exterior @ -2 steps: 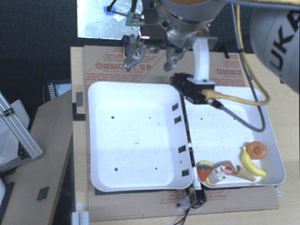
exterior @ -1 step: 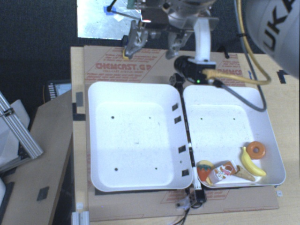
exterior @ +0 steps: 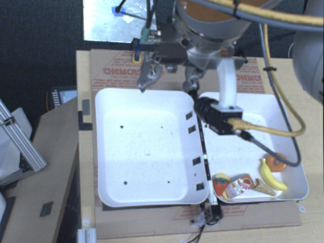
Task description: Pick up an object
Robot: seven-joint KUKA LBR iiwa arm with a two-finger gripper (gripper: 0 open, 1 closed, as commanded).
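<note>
Overhead, the grey KUKA arm with its orange band (exterior: pixel 228 4) fills the twelve o'clock edge of the camera view. Below it sit two shallow white plastic bins: the left bin (exterior: pixel 147 146) toward nine o'clock, the right bin (exterior: pixel 253 120) toward three. The two-finger gripper (exterior: pixel 191 87) hangs over the far end of the seam between them; whether it is spread or closed cannot be told. In the right bin's five o'clock corner lie a yellow toy banana (exterior: pixel 271 175), a red-and-white packet (exterior: pixel 239 185), an orange round fruit (exterior: pixel 276 162), an orange-red tomato-like toy (exterior: pixel 220 183) and a tan cone-shaped piece (exterior: pixel 265 189).
</note>
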